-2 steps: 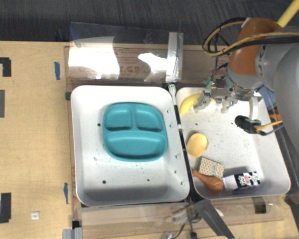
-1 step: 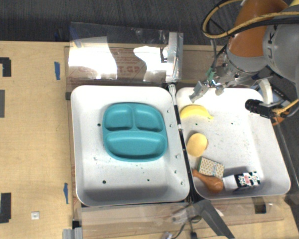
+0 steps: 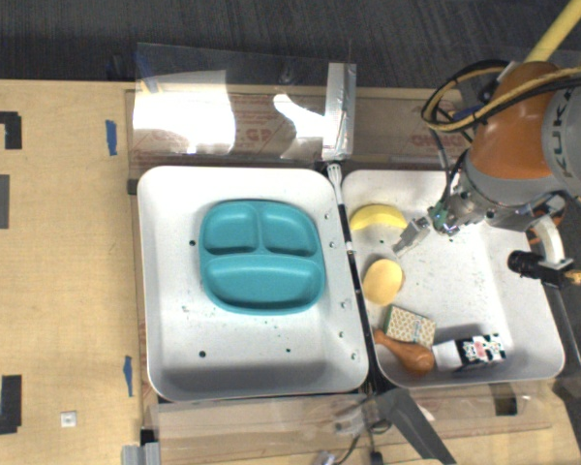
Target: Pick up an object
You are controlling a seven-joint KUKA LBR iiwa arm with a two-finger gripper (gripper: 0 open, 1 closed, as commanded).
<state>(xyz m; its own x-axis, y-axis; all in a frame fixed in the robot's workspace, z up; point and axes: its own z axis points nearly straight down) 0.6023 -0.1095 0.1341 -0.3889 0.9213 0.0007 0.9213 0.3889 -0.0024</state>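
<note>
The right bin point(image 3: 523, 289) holds several small objects. A yellow banana-like piece point(image 3: 376, 219) lies at its far left corner, and a round yellow ball point(image 3: 382, 280) sits just in front of it. Toward the front are a tan speckled block point(image 3: 411, 325), a brown drumstick-shaped toy point(image 3: 408, 353) and a small white bottle with a dark label point(image 3: 474, 350). My gripper point(image 3: 428, 227) hangs over the back of this bin, just right of the banana-like piece. I see nothing held in it.
The left bin point(image 3: 165, 289) carries a teal divided plate point(image 3: 261, 255). A ridge point(image 3: 347, 260) separates the two bins. A clear plastic sheet point(image 3: 242, 114) stands behind the left bin. The arm's orange band point(image 3: 513, 134) and cables point(image 3: 465, 90) hang over the back right.
</note>
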